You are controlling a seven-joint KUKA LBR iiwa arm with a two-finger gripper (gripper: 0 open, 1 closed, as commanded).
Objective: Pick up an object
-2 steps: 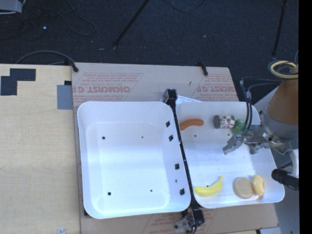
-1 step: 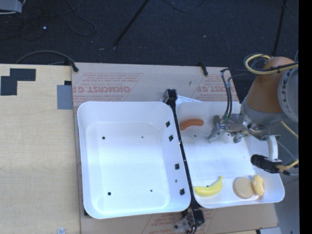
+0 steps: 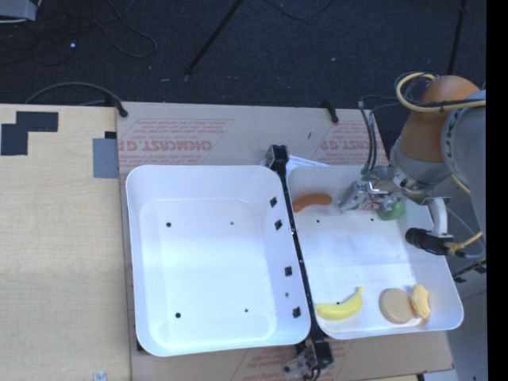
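Over the right bin (image 3: pixel 444 312), near its far wall, the gripper (image 3: pixel 359 196) hangs just beside the orange sausage (image 3: pixel 311 202); whether its jaws are apart or together is unclear. Toward the bin's near wall lie a banana (image 3: pixel 341 307) and a round biscuit (image 3: pixel 395 305).

Only readable text: red print on the cardboard sheet (image 3: pixel 198 137) under the bins. It's upside down in the camera view, above the left bin, and looks like "CHEMCRAFT, GP"; the last letters are uncertain. A red outline surrounds it. A second red print sits on the same cardboard near the top right, above the right bin, partly hidden by the arm, too small to read. More red marks show on the cardboard's bottom edge, below the bins, not legible. No readable labels or numbers on the bins or items.
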